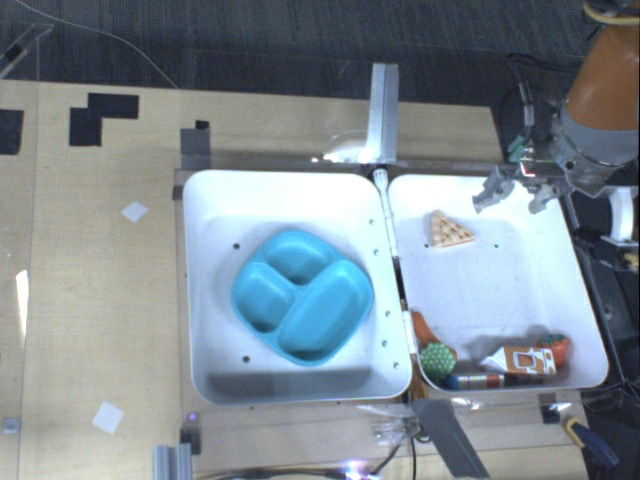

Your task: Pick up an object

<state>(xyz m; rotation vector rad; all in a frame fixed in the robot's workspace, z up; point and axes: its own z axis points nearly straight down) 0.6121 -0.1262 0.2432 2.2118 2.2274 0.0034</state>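
I see the arm [605,88] at the upper right of the frame, with its orange band above the grey wrist. The gripper [515,190] hangs over the upper right corner of the right bin [520,278]. Its two fingers [490,190] stand spread wide apart, and nothing is between them.

Cables [520,78] run near the wrist, and a grey metal post [384,113] stands behind the bins at the middle. Black marks [100,116] are on the bench [90,298] at the upper left.

In the left bin [210,218] lies a blue tray [302,296] with three compartments; it takes the middle of that bin.

In the right bin, a waffle wedge [449,230] lies alone in the upper part, left of the gripper and below it in the frame, not touching it. Along the lower edge I see a green ball [437,357], an orange piece [420,325] just above it, and a small box [525,360] with a red piece [558,347] beside it. These lie close together; I cannot tell what the small ones are exactly.
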